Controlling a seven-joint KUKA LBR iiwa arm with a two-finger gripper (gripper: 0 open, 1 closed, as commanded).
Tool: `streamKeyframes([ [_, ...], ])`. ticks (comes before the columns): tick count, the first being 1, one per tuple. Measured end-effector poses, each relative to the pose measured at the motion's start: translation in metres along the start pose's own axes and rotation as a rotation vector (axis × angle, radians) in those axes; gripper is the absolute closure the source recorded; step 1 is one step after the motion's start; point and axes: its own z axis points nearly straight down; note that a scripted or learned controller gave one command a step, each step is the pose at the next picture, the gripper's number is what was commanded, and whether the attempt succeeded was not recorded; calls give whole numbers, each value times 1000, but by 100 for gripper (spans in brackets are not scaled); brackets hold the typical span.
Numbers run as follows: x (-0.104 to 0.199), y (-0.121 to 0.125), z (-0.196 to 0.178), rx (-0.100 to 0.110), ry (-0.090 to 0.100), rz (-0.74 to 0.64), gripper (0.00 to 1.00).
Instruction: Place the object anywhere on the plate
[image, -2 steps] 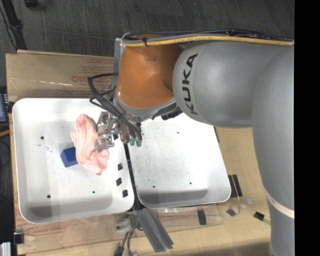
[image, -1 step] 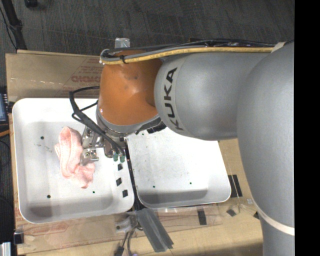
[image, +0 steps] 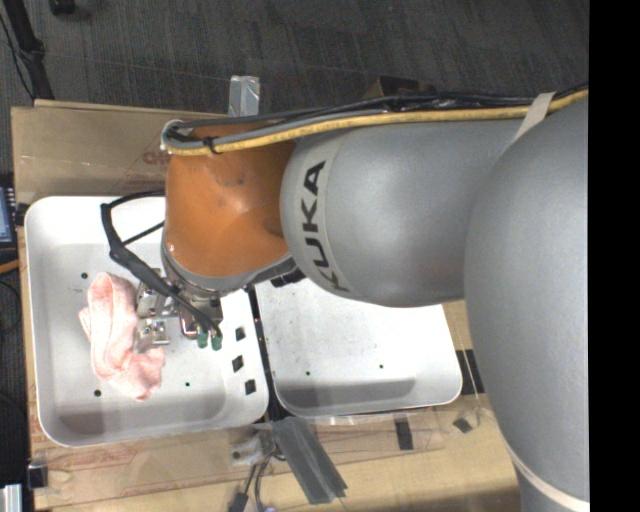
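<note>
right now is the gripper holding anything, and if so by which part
Nothing is visibly held. The gripper hangs over the left bin, just right of the pink cloth, and no object shows between its green-tipped fingers.

Single fixed cam, mounted above the counter (image: 90, 470), looking down at a slant. Both white bins (image: 60, 300) in frame side by side. Arm (image: 420, 200) enters from frame right, close to lens.
</note>
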Motion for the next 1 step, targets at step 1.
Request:
streamKeyframes([
  [1,0,0,0,0,0,1,0],
])
